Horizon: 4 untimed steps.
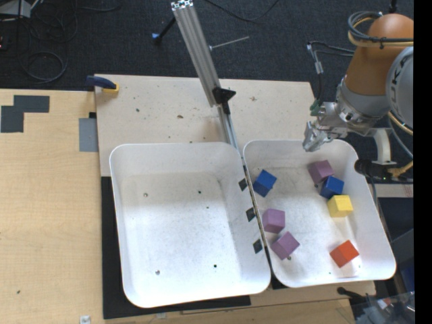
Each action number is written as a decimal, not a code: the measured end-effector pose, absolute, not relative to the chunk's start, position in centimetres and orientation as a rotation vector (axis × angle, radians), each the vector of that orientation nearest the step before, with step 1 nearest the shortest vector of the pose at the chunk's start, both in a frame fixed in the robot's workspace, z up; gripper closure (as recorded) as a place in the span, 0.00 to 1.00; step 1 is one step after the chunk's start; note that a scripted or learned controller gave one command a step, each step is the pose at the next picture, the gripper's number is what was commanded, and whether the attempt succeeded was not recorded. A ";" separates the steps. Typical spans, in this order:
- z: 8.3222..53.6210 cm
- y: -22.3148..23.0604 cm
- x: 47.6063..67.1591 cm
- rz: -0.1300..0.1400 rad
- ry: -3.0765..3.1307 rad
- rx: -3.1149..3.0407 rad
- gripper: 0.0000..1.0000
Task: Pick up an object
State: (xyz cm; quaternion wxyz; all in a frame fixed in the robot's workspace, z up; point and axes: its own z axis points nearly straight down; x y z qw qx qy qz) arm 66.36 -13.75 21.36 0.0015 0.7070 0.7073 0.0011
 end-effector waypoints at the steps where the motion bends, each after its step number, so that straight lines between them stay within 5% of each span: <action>1: 23.9 -13.9 66.4 0.002 2.222 2.219 1.00; 4: 24.9 1.2 65.9 -0.002 2.230 2.220 1.00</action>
